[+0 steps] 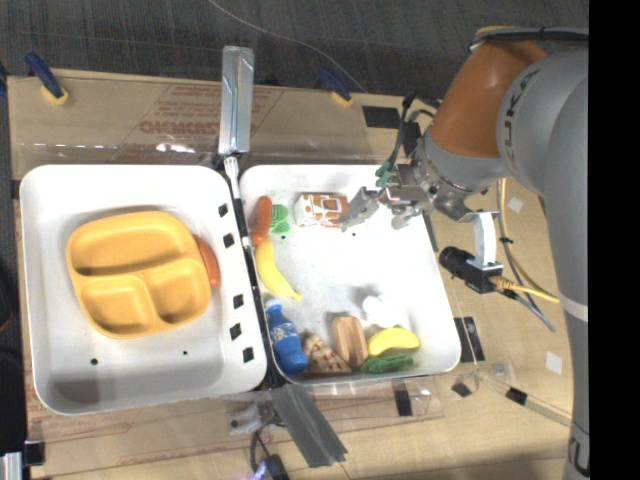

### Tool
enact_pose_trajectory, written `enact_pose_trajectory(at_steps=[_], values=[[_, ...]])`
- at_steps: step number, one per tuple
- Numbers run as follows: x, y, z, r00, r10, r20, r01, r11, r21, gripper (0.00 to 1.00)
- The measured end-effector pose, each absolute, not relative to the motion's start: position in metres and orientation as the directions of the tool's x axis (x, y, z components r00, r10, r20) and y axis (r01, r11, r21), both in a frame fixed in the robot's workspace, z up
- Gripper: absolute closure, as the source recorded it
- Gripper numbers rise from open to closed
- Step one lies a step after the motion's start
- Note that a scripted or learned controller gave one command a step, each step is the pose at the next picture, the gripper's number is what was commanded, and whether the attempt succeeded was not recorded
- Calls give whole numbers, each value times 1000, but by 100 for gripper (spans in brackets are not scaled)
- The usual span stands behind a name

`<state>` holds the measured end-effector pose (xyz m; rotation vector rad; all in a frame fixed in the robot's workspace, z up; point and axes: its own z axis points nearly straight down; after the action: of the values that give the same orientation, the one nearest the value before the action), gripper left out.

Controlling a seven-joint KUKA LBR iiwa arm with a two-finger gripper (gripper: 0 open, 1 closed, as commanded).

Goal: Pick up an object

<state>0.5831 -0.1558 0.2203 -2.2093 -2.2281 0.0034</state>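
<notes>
Jaws (380,208) spread, nothing between; white-orange patterned block (321,209) lies just beside, in right bin (420,298).

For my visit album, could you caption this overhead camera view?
Grey robot arm's end effector hovers open over the right white bin of toy food, beside a left bin holding a yellow divided plastic tray.

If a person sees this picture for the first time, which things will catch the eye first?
Probably the yellow divided tray, which takes up most of the left bin. Next comes the grey arm's orange band at the upper right, above the right bin. Small toys, such as a banana, lie along that bin's left and front walls.
</notes>
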Motion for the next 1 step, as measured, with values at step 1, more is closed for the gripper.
enact_pose_trajectory(at_steps=[1], values=[[475, -196, 144, -125, 992, 0, 992, 125, -5, 0]])
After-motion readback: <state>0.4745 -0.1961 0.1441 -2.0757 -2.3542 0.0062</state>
